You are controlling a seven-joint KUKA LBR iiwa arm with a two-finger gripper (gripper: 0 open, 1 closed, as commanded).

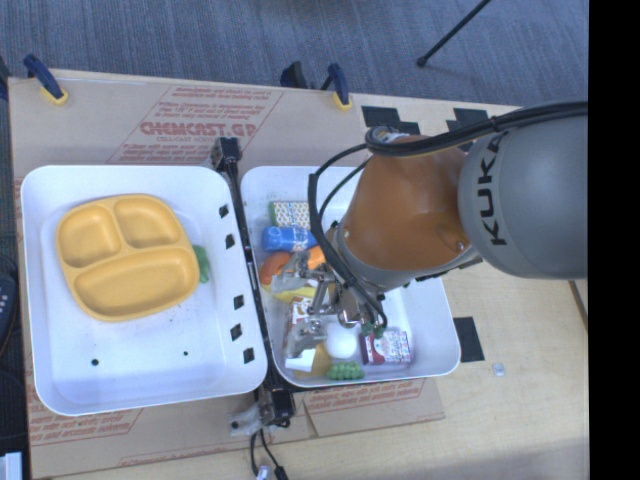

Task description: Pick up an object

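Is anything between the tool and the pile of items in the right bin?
Nothing visible. The tool is already down among the items in the right bin, right beside the white egg-shaped piece and the yellow piece.

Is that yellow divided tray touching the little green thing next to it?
Touching. In the camera view the green thing sits right against the yellow tray's right edge, partly tucked under it, with no white bin floor between them.
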